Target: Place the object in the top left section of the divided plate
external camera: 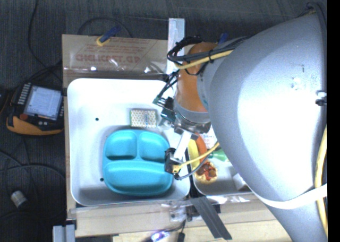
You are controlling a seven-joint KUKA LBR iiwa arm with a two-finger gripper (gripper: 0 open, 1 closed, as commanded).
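A light blue divided plate (137, 164) lies in the left white bin (85, 129), with two small sections on its far side and one large section nearer the front. All three sections look bare. A small speckled rectangular pad (143, 118) lies flat on the bin floor just beyond the plate's top edge. My gripper (167, 109) hangs at the bin's right side, just right of the pad, under the orange-banded wrist (191, 84). The wrist hides much of it, and nothing shows as held.
The grey arm covers most of the right bin (234, 185). Yellow, red and green items (204, 156) peek out beneath it. A clear bag over cardboard (114, 55) lies behind the left bin, and a handheld screen device (40, 105) sits left of the bench.
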